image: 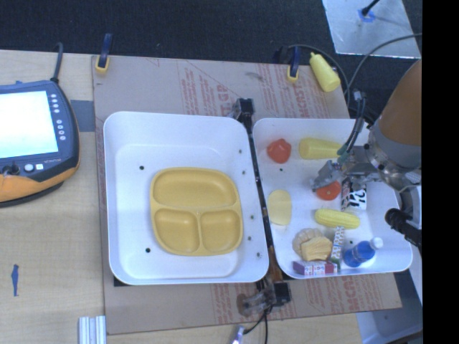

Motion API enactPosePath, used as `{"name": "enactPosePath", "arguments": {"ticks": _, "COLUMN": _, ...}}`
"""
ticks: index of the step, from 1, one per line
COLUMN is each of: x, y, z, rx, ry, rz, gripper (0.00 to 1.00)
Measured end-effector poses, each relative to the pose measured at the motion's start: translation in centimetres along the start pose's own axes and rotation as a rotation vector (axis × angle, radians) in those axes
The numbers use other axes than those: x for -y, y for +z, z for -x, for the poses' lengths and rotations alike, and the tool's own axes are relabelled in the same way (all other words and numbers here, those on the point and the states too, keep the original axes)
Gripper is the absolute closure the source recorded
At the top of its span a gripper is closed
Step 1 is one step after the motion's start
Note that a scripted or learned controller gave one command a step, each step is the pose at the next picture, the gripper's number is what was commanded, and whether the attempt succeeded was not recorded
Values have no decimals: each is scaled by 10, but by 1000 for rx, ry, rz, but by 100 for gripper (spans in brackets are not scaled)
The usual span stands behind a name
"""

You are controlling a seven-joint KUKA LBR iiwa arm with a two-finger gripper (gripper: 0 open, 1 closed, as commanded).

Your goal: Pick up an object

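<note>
The arm reaches in from the right, and its gripper (331,178) hangs low over the middle of the right bin (401,264). A small red object (328,190) lies right beneath the gripper and is partly covered by it. Whether they touch is hidden. Close by in the same bin are a black-and-white item (353,196), a corn cob (337,218), a yellow cylinder (319,147), a red piece (280,150) and a pale yellow piece (280,207).
The right bin's front also holds a tan biscuit-like piece (314,246), a blue bottle (358,253) and a small box (315,268). The left bin (122,192) holds a yellow divided plate (196,211). A control pendant (32,138) lies far left.
</note>
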State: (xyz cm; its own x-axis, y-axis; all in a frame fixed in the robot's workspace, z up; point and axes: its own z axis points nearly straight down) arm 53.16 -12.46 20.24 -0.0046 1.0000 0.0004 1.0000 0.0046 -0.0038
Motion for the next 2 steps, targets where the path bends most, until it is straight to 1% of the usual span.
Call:
{"name": "enactPosePath", "arguments": {"ticks": 1, "x": 25, "y": 31, "z": 50, "rx": 2, "ry": 0, "rz": 0, "gripper": 0}}
{"name": "enactPosePath", "arguments": {"ticks": 2, "x": -11, "y": 111, "z": 19, "rx": 0, "ry": -2, "rz": -2, "gripper": 0}}
